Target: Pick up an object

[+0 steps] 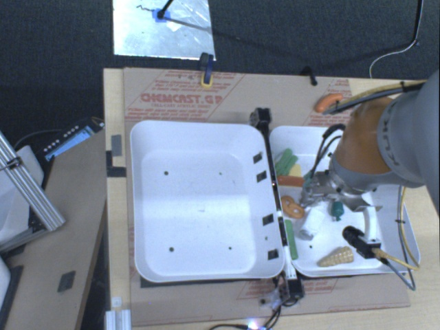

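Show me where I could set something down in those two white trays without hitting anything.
The left bin is bare across its floor, wall to wall. The right bin is crowded: the claw hangs over its middle, a green block and orange disc lie along the side nearest the left bin, a cone by the near wall. Little floor shows there.

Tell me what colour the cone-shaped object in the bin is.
The cone is tan, seen best in the camera view.

the floor (pixel 48 53) is dark carpet. on it, at the top, lies a shiny metal sheet (pixel 137 26). the surface (pixel 115 253) is pale wood, with a brown board (pixel 275 91) bearing red letters. a grey metal frame (pixel 27 191) stands left.
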{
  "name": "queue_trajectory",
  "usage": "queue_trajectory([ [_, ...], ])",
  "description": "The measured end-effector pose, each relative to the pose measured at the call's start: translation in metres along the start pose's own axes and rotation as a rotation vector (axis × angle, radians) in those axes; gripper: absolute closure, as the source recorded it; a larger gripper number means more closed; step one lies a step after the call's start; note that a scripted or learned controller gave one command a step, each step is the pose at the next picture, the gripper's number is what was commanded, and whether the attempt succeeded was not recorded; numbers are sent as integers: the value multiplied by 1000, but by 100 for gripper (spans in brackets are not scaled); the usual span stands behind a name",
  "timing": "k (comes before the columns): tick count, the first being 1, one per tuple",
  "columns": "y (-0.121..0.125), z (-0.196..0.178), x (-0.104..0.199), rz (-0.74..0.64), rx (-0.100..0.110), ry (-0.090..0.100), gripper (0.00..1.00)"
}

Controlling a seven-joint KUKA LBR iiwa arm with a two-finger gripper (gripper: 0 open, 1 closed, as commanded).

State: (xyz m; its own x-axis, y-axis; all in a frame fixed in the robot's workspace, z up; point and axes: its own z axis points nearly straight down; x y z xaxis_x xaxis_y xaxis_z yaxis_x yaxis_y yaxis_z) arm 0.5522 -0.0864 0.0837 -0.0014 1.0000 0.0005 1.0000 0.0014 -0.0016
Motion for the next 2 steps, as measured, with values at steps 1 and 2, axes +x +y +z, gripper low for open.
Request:
queue_trajectory([
  [1,1,0,0,0,-2,-1,0],
  [2,73,-2,-6,-4,-9,-2,0],
])
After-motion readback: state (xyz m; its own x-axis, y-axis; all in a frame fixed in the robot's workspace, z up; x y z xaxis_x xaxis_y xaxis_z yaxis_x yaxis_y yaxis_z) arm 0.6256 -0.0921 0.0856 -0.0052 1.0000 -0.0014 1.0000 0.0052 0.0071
